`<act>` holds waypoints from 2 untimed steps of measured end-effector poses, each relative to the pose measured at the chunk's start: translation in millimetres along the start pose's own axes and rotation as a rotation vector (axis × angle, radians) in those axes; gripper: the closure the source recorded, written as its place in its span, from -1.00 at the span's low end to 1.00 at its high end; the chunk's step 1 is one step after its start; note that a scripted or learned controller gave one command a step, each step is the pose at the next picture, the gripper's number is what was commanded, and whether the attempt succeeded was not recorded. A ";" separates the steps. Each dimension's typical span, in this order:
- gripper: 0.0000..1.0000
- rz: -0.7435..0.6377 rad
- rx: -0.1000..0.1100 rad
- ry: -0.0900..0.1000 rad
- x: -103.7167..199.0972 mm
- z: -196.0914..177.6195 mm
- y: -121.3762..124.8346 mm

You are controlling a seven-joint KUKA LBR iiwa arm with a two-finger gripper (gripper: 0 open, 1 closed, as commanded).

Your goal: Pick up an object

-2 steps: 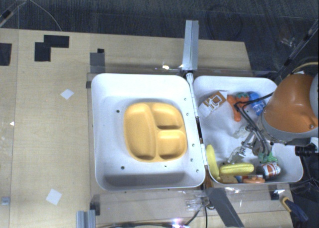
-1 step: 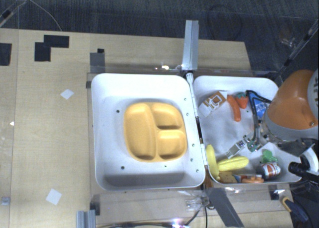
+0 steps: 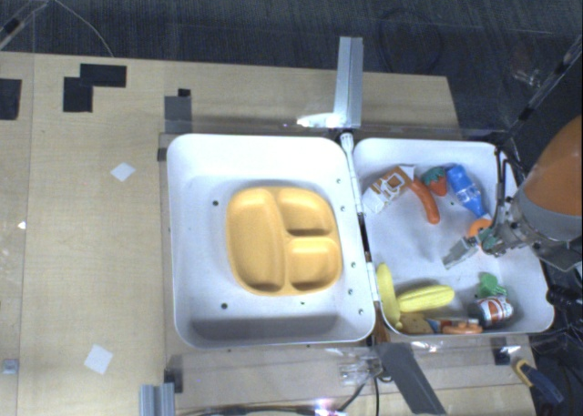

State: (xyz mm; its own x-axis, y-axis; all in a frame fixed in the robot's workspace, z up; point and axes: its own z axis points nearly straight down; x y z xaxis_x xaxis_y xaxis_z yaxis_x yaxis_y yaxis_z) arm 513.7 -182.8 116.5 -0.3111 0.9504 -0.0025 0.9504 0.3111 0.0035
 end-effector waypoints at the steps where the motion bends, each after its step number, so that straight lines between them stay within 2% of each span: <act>1: -1.00 -0.192 -0.005 -0.004 -41.0 28.1 52.8; 2: -1.00 -0.134 0.009 0.007 -69.3 28.2 138.6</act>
State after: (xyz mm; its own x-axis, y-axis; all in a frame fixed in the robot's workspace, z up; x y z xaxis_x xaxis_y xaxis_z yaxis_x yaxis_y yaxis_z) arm 667.2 -205.6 89.0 -0.4353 0.9003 0.0045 0.9003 0.4353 -0.0049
